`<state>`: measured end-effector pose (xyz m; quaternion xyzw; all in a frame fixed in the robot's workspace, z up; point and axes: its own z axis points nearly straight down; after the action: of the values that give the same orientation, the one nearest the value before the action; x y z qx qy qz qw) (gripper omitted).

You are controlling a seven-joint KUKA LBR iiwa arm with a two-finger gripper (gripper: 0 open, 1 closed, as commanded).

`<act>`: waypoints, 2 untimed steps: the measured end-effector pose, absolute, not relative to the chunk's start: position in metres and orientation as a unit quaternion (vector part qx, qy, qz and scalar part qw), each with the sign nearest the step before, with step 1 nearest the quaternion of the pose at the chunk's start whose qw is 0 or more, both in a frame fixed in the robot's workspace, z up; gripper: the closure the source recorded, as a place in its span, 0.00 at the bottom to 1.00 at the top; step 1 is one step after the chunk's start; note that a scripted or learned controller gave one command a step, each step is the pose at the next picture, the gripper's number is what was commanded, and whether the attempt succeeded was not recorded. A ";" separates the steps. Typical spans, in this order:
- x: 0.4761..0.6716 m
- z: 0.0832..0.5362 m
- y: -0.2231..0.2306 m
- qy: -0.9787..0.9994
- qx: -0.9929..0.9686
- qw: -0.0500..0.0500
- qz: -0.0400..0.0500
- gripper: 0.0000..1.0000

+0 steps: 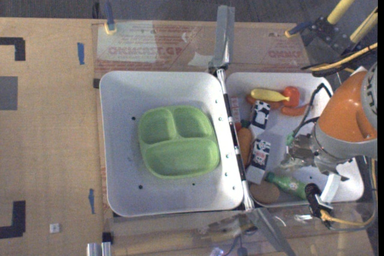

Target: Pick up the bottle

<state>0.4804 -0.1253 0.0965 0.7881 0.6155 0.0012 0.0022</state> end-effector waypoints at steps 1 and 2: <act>0.480 0.096 -0.125 0.615 0.788 0.002 0.001 0.00; 0.481 0.086 -0.171 0.734 0.679 0.002 0.001 0.00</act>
<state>0.4806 -0.1713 0.0864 0.6790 0.7341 0.0009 0.0022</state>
